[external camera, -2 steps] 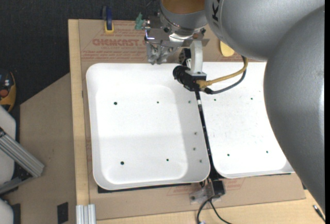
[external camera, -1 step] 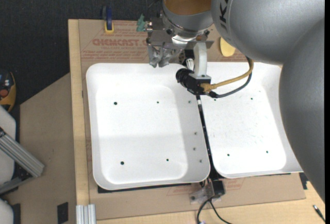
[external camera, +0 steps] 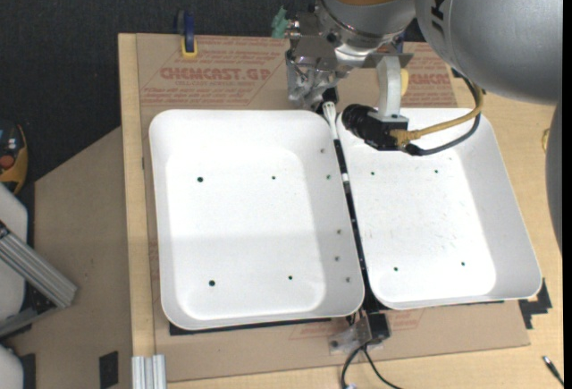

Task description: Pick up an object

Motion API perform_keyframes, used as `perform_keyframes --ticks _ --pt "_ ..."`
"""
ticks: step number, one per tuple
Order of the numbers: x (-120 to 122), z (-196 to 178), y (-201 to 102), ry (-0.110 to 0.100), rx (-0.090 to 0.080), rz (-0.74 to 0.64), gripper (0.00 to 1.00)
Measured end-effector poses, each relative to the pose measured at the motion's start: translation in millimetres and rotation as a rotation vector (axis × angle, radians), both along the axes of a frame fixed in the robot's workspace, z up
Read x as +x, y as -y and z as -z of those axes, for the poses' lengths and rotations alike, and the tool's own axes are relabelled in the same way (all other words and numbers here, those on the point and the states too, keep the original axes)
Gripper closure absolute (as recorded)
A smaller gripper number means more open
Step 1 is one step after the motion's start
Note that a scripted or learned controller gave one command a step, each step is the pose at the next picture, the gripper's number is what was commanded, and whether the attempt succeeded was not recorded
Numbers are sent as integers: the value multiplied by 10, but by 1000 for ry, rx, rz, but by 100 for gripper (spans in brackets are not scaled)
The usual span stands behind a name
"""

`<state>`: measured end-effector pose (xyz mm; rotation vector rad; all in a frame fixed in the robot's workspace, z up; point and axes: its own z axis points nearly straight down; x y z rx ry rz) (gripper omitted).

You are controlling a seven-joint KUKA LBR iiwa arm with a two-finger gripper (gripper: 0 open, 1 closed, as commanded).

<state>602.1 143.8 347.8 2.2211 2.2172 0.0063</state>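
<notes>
Two shallow white bins sit side by side on a brown board [external camera: 223, 74] printed with reddish lettering: the left bin [external camera: 170, 226] and the right bin [external camera: 500, 226] touch along their inner rims. A blue and yellow clamp [external camera: 188, 31] grips the board's far edge near its left corner. At the left edge lies a grey metal rail [external camera: 36, 266], possibly an aluminium extrusion.
</notes>
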Motion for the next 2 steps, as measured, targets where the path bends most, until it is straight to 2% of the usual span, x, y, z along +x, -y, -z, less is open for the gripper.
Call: perform_keyframes --ticks 1,2 --pt "374 795 -376 -12 -2 -4 100" --pt "99 640 -406 -9 -1 -3 100"
